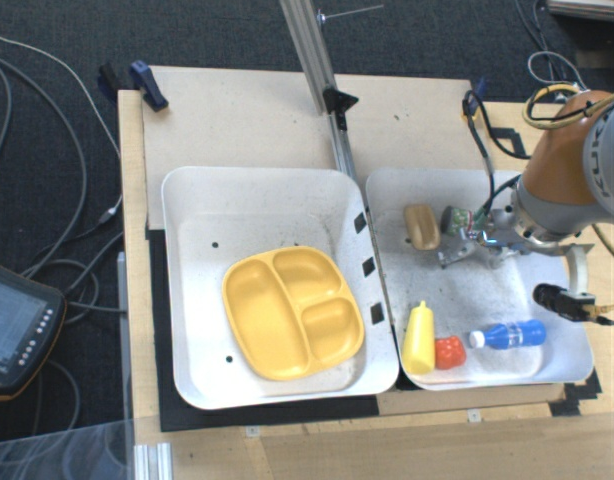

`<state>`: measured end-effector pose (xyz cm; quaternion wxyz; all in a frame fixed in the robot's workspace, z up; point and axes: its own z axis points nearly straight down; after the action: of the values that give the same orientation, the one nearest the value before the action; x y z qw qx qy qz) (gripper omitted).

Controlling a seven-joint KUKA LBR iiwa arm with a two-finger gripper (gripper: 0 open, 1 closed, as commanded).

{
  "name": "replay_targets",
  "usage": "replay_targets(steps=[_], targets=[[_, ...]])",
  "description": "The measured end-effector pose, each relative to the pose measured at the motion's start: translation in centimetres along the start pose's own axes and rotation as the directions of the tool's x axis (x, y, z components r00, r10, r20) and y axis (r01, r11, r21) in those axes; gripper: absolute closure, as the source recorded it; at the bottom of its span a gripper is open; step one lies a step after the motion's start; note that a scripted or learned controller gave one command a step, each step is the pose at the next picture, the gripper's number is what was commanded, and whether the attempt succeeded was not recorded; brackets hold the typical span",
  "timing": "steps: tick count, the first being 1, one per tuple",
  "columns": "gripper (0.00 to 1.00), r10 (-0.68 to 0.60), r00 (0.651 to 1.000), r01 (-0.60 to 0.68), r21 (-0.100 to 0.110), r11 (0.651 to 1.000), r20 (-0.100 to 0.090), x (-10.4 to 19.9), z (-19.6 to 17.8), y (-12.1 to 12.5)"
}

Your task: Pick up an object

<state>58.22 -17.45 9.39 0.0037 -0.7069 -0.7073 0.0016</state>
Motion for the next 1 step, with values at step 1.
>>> replay_targets(steps=[1], targets=[[1.00, -0.001, 1.000, 0.001, -0.009, 1.000, 0.001, -0.02, -1.52, 0.25]])
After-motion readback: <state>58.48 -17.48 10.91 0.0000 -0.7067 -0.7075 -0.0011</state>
